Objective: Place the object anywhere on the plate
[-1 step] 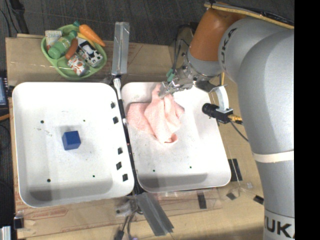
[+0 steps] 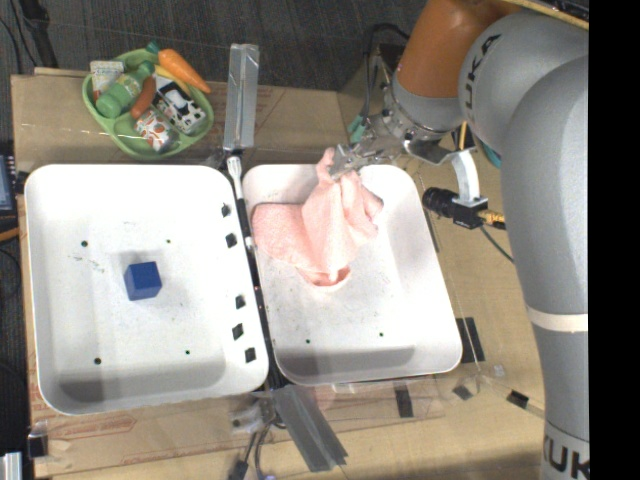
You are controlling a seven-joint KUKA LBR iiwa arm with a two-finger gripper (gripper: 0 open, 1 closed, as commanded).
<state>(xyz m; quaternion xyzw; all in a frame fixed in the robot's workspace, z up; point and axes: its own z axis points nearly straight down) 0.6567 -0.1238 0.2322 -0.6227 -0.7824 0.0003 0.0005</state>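
Note the gripper [image 2: 345,160] at about twelve o'clock over the right bin [image 2: 425,343], closed on the top corner of the pink cloth [image 2: 325,233]; you can see fabric bunched between its fingers. The cloth hangs and trails from that pinch toward six o'clock, its lower folds resting on the bin floor and spreading toward nine o'clock, close to the bin's left wall. Judge it light, limp and not fragile: it will drape, swing and drag rather than keep any shape, and a pinch on one corner can slip if the trailing part catches on the bin's rim. Best hold is a gathered bunch of fabric, as it has now, not a single thin edge. You have no obvious plate in sight; the green bowl [image 2: 110,128] of toy food sits on the counter [image 2: 300,113] at ten o'clock, beyond the left bin [image 2: 60,378], and a blue cube [image 2: 143,279] lies alone in that left bin, well apart from the cloth. Treat the target as unconfirmed. By my reading, the cloth is gripped but not lifted clear, so the placing is not yet done.
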